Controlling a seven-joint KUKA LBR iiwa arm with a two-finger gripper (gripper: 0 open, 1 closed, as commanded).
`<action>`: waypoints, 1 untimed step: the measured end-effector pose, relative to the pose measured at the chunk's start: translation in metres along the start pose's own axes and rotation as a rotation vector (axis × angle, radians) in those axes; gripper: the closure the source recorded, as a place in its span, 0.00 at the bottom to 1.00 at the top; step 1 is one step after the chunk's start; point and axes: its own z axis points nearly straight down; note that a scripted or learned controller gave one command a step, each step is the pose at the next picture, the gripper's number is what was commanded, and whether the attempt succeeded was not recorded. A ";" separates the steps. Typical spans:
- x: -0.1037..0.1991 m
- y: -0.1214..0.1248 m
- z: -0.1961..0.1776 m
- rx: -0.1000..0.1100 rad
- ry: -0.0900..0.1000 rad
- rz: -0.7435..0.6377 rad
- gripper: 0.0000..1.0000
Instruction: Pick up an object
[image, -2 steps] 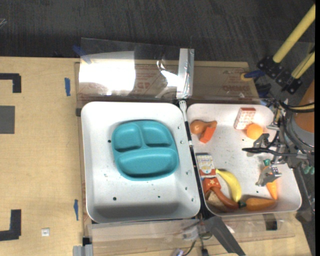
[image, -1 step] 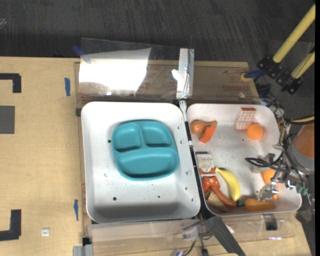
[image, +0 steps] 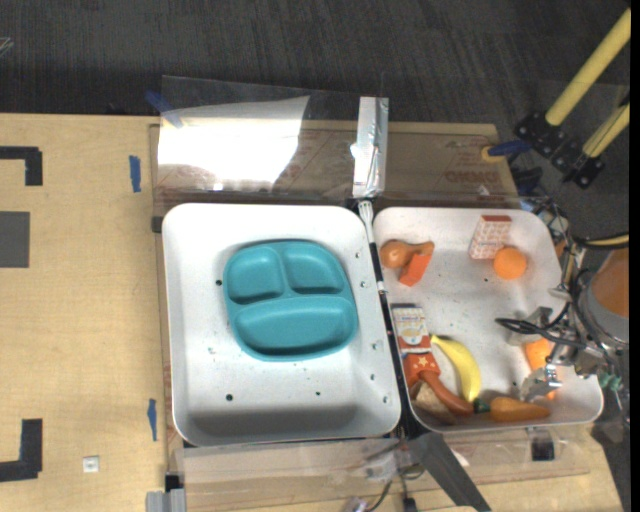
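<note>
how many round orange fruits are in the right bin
2 that I can make out. One orange lies near the right bin's far right corner, beside a small box. Another sits by the gripper, partly covered. More may be hidden under the arm.

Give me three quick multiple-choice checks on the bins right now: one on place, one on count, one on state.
1. Where is the teal divided plate?
A. left bin
B. right bin
C. on the bench outside the bins

2. How many compartments does the plate have?
A. two
B. three
C. five

3. How does the banana lie?
A. apart from everything
B. against the other items at the right bin's near edge
C. on the plate

Answers:
1 A, it sits mid-way in the left bin.
2 B, two small ones above one large.
3 B, its lower end meets the clutter there.
</note>
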 end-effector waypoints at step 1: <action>-0.003 0.001 -0.013 0.002 -0.009 -0.002 1.00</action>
